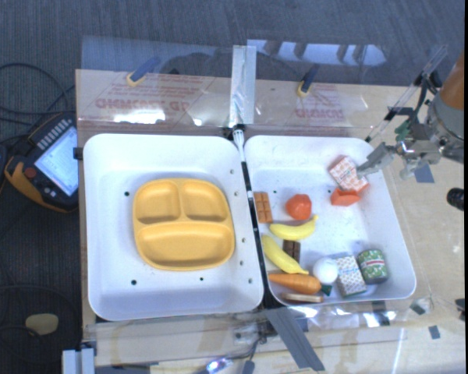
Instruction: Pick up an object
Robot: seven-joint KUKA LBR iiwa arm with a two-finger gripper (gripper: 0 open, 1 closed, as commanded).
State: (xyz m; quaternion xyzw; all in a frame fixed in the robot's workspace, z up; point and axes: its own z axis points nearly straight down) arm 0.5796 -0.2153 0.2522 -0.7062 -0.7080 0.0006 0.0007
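The right bin (394, 232) holds several toy foods. A pink-and-white box (345, 171) lies at its upper right with a red block (345, 198) just below it. A red tomato (299, 206), two yellow bananas (293, 229), a carrot (294, 283), a white egg (325, 269), a patterned carton (349, 276) and a green can (372, 265) lie further toward the front. My gripper (396, 156) hangs over the bin's upper right rim, just right of the pink-and-white box, and nothing shows held in it.
The left bin (101, 232) carries a yellow divided plate (184, 223). A wafer bar (262, 206) and a brown bar (292, 249) lie near the wall between the bins. A teach pendant (51, 162) and cables sit on the floor at left.
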